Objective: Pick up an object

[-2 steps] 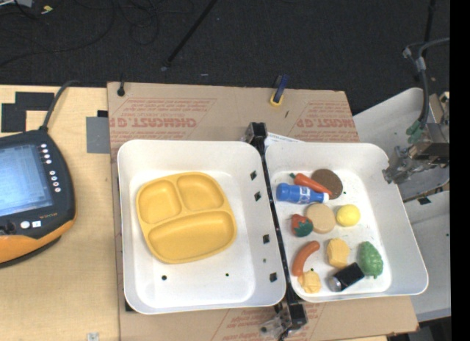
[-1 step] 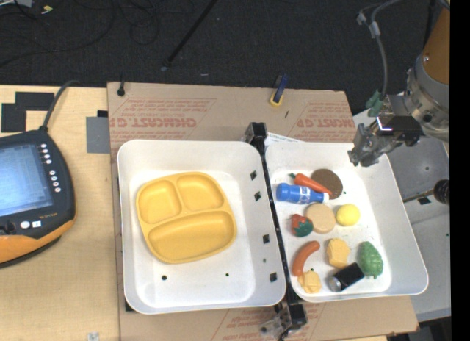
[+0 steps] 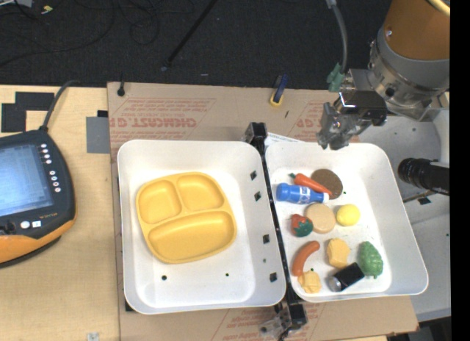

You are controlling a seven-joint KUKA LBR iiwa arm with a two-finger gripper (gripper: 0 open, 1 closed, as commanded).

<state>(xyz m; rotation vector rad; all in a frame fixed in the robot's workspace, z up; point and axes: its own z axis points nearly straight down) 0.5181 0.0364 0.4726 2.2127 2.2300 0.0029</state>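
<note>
The pincer (image 3: pixel 336 137), its state impossible to tell, is hanging above the patty (image 3: pixel 327 181), risking a miss among crowded toys.

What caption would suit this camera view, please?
Gripper above right bin of toy food; yellow tray in left bin.

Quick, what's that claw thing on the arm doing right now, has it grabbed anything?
End effector: nothing is seen in its grasp; it hangs above the far edge of the right bin; open or closed cannot be told.
</note>
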